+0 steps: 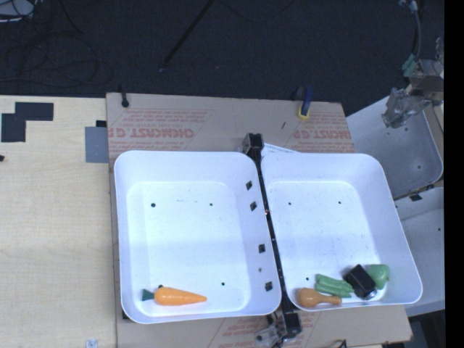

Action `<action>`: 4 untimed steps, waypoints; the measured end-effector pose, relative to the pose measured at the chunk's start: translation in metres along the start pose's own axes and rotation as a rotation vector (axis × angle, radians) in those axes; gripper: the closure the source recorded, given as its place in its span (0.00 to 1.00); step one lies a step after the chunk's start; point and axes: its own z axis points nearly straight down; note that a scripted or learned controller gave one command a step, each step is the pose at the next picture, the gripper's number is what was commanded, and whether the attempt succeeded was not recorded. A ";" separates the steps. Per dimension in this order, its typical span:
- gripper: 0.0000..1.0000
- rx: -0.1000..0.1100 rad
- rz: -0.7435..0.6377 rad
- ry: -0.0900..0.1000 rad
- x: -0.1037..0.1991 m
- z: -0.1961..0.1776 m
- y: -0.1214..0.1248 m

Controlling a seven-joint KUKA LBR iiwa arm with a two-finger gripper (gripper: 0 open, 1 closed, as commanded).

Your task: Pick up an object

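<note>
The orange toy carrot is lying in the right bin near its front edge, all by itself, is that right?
Not quite. In the camera view, the orange toy carrot lies near the front edge of the left bin, not the right bin. It is by itself there; the other small objects sit in the right bin.

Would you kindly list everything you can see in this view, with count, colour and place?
Toy carrot: one, orange with green top, near-left corner of the left bin.
Pear-shaped toy: one, tan-orange, near edge of the right bin.
Bean-like toy: one, green, just behind the pear-shaped toy.
Black block: one, black, near-right corner of the right bin.
Rounded green toy: one, light green, beside the black block.
Bins: two, white, side by side on a cardboard sheet.
Clamp: one, blue and yellow, cardboard's far edge.
Robot gripper: one, grey, upper right, above the bench.
</note>
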 end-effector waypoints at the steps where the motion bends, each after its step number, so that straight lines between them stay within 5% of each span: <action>1: 1.00 -0.002 -0.010 0.004 0.100 -0.036 -0.027; 2: 1.00 0.005 0.000 0.000 0.081 0.004 0.000; 3: 1.00 0.000 0.000 0.001 0.077 -0.023 -0.015; 4: 1.00 0.005 0.002 0.000 0.041 0.017 -0.003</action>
